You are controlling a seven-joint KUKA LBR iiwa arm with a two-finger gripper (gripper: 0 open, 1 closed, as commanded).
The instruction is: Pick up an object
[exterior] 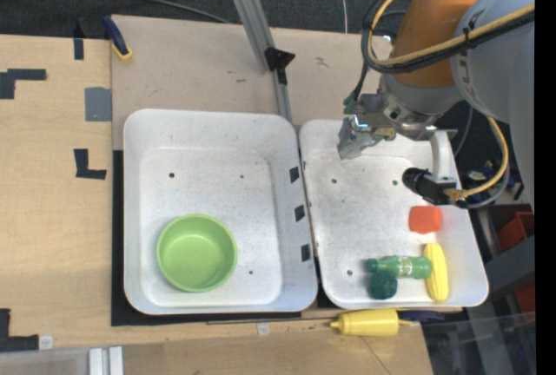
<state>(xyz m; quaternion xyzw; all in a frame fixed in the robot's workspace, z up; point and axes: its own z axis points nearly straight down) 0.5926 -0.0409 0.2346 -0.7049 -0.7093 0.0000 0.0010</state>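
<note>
Right bin [347, 217]: upper and middle floor open. Near corner crowded: orange block [425, 220], yellow banana [436, 270], green bottle [396, 267] close together. Left bin [208, 148]: green bowl [197, 253] alone at near-left.

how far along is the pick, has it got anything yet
Nothing looks picked yet. The gripper hangs over the far end of the right bin, apart from the orange block, yellow banana and green bottle at its near end. The green bowl sits in the left bin. Approach, grasp and lift remain.
</note>
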